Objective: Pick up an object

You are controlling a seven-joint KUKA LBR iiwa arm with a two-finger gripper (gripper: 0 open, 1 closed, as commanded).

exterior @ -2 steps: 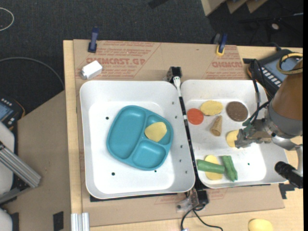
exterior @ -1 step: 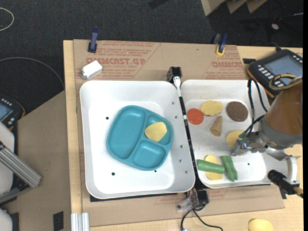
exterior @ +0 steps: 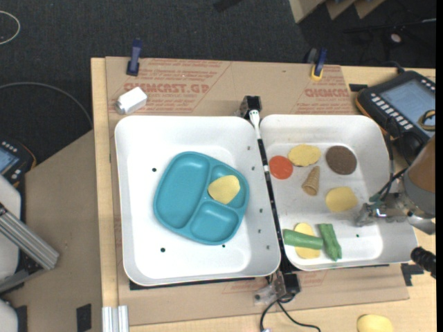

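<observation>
Glossy green pods (exterior: 313, 240), metal claw (exterior: 365, 215), moulded teal plate (exterior: 188, 206)

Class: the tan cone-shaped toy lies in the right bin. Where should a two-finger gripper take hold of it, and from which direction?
Probably from straight above, closing across the middle of the tan cone-shaped toy. It lies flat on the right white bin, tapering toward the near end, with open floor along both long sides, so fingers should fit there.

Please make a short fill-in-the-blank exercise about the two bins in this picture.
1. The teal divided plastic plate lies in the ____ white bin.
2. The pale yellow food piece on that plate sits in its ____ compartment.
3. The round brown disc lies in the ____ white bin.

Missing words: left; upper right; right
</observation>
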